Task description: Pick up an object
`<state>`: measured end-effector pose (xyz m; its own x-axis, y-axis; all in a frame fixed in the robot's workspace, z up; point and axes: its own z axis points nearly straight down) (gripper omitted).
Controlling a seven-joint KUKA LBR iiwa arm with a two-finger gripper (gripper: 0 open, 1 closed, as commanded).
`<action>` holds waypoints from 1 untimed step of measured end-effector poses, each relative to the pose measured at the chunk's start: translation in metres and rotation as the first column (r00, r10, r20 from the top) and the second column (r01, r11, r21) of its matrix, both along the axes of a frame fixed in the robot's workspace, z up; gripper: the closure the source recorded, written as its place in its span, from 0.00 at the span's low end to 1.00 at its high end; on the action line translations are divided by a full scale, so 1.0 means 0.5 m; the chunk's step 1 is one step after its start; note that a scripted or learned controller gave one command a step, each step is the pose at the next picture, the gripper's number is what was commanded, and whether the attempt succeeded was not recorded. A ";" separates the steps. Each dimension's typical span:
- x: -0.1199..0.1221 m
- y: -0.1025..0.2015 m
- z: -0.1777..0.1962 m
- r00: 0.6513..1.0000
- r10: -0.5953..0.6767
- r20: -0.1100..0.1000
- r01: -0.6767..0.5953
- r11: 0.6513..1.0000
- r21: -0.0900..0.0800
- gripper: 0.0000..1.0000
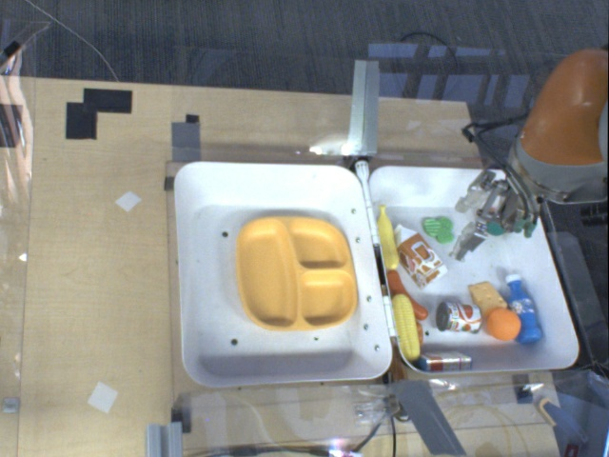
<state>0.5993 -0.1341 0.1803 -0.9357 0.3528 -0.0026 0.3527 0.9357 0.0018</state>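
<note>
A light wooden bench [86, 284] sits on a dark grey floor [238, 17], and two white bins rest on it side by side. The right bin [561, 346] is the place to measure from. Touching its left wall is the left bin [205, 350], which holds one yellow tray [295, 271] with three sections, and there is bare white floor all around that tray. A grey metal post [365, 112] stands at the far end of the wall the two bins share. Black tape marks [95, 110] lie on the bench far to the left of the right bin. Inside the right bin, the gripper [481, 227] hangs over the far middle part, with the arm's orange band [576, 98] past the bin's far right corner. I cannot tell if its fingers are open or closed, and nothing shows between them. A small green thing [438, 227] lies just left of the gripper. Along the bin's left wall lie a yellow corn cob [406, 320] and a red and white packet [420, 260]. Near the bin's front wall are a small can [459, 316], an orange ball [503, 325], a tan block [486, 296], a blue bottle [524, 314] and a marker [447, 361]. The far right part of the bin floor is bare and white.
</note>
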 end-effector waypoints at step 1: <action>0.028 -0.030 -0.087 0.945 -0.328 0.002 0.328 0.945 0.000 0.00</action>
<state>0.6131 -0.1491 0.1366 -0.7681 0.6404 -0.0049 0.6404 0.7681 0.0027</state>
